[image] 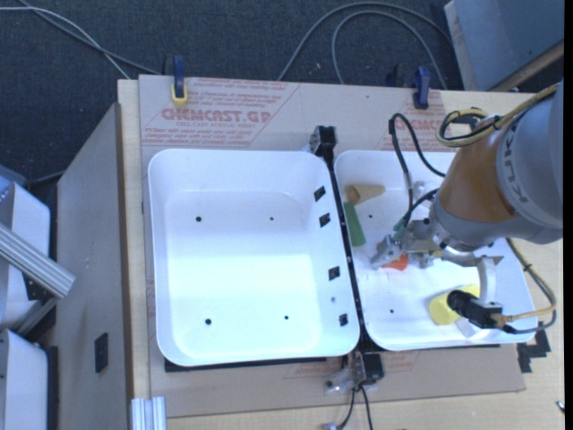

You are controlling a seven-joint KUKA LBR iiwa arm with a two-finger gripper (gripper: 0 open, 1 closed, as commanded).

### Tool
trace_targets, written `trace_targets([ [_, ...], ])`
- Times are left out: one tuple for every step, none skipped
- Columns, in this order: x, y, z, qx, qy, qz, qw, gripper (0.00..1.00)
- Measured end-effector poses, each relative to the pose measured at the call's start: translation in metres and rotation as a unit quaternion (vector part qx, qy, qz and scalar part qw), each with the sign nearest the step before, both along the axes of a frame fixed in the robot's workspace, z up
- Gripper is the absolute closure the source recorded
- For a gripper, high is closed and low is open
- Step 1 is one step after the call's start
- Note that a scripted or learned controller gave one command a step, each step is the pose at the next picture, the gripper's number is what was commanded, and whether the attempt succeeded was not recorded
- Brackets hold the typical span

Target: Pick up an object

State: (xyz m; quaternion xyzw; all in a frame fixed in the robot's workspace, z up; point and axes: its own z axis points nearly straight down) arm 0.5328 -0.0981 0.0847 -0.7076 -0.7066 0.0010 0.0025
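**benchrat:** Dark carpet underneath, cables trailing everywhere, brown board clamped on the desk (224, 115), left bin (242, 267) and right bin (403, 325) side by side. Grey arm (501, 186) reaching into the right one, gripper (394, 251) down low, right over a small orange piece (399, 262). Touching it or just above? Hard to call from this angle. Same for how wide the gripper is spread: can't tell, too small and too cluttered with metal. Nothing visibly held.

**kuka_fan:** Looks like the reach-and-close stage, nothing lifted yet. Best bet: centre on that orange piece, come straight down, close only once low enough to straddle it. Then lift slow and vertical.

**benchrat:** Anything nearby to worry about?

**kuka_fan:** Green stick (354, 225) lying near the divider, tan block (365, 192) beyond it, yellow lump (439, 310) toward the front. All apart from the orange piece, so probably fine. Worth watching that hanging cable (407, 150) though.
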Motion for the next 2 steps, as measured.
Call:
trace_targets([
  [0.002, 0.001, 0.011, 0.0002, -0.002, 0.001, 1.0, 1.0],
  [0.008, 0.094, 0.106, 0.0011, -0.008, 0.007, 0.9999, 1.0],
])
